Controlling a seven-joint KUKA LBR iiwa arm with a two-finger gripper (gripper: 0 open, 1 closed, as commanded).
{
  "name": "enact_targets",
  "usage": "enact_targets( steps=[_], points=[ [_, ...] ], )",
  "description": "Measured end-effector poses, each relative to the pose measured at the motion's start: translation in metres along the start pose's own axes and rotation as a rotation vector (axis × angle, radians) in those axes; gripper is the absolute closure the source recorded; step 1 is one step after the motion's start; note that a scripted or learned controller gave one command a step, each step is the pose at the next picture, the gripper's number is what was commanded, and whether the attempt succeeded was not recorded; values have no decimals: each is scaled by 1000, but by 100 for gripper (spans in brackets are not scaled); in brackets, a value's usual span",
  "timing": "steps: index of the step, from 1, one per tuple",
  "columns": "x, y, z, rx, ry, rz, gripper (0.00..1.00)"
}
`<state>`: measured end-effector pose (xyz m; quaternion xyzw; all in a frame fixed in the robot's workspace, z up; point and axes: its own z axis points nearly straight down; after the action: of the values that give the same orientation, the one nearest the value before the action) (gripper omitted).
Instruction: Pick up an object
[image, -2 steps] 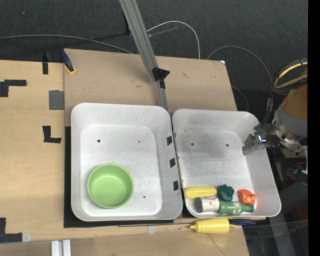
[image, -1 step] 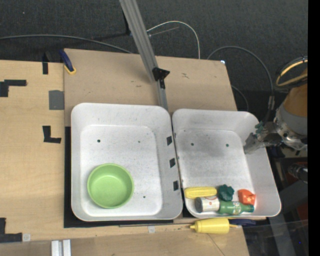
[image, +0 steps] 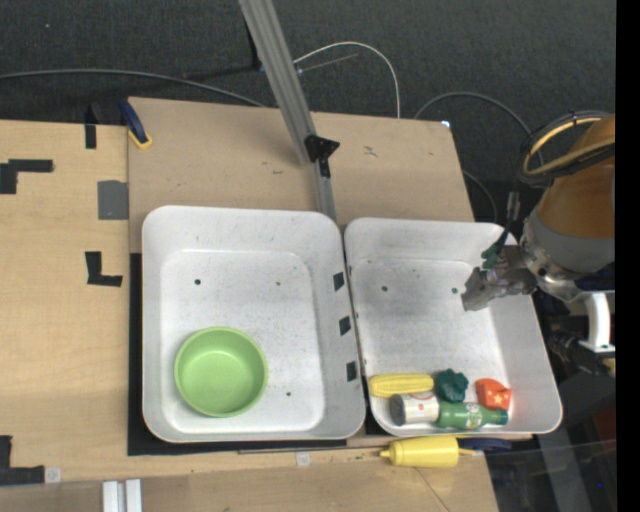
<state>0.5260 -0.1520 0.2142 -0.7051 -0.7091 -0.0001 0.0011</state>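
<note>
My gripper (image: 482, 290) hangs over the right bin (image: 420, 260), near its right wall, with nothing visible between its fingers. Along that bin's front edge lie a yellow corn cob (image: 401, 384), a white can with a red label (image: 415, 408), a dark green piece (image: 452, 383), a green bottle (image: 470, 416) and an orange-red item (image: 493, 394). All of these sit well in front of the gripper. A light green bowl (image: 221, 371) rests in the front left of the left bin (image: 240, 235).
A yellow bottle (image: 423, 452) lies on the bench just outside the right bin's front rim. A grey pole (image: 290, 85) slants down to the bins' back edge. The arm's orange band (image: 585, 205) fills the right side.
</note>
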Motion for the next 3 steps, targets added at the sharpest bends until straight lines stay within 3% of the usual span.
enact_targets(
  steps=[3],
  points=[
    [168,-5,18,3,0,-2,100]
  ],
)
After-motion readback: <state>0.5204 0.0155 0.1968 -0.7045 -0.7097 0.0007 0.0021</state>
